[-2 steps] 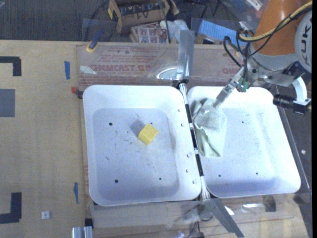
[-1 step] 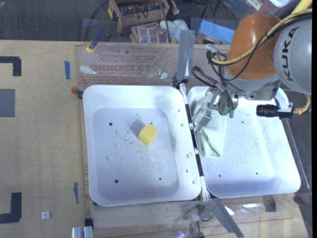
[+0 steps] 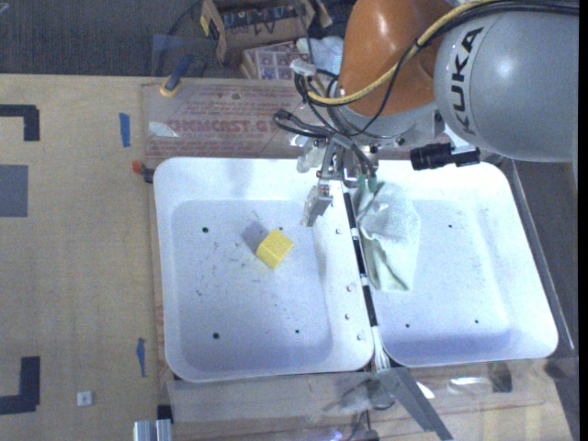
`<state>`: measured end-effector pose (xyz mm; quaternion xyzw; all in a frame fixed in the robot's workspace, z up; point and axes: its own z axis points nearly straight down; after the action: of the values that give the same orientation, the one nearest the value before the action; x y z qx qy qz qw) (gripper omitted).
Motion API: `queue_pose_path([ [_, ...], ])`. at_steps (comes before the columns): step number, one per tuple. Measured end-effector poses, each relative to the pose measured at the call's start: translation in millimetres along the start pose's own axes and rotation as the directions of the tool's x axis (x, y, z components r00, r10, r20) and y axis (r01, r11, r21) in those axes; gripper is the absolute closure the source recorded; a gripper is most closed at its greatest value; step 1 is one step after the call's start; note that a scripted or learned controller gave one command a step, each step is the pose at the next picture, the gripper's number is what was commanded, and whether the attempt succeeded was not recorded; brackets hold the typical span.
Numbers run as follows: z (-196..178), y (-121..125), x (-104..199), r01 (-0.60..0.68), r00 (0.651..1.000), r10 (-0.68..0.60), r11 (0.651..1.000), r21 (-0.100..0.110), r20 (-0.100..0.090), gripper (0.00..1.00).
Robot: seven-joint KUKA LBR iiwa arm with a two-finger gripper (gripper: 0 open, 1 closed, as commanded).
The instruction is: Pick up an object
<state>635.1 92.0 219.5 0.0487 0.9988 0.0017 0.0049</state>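
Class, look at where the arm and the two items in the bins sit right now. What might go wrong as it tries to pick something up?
1. The gripper hangs near the divider between the bins, off to the side of the yellow block; closing here would likely grab nothing.
2. The pale cloth lies against that divider in the right bin; a descent near the ridge may snag or drag it.
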Motion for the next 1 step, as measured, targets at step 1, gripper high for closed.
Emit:
queue_pose_path([
  [1, 4.3, 78.2, 5.5, -0.035, 0.999, 0.035, 0.999, -0.001, -0.001, 0.00],
])
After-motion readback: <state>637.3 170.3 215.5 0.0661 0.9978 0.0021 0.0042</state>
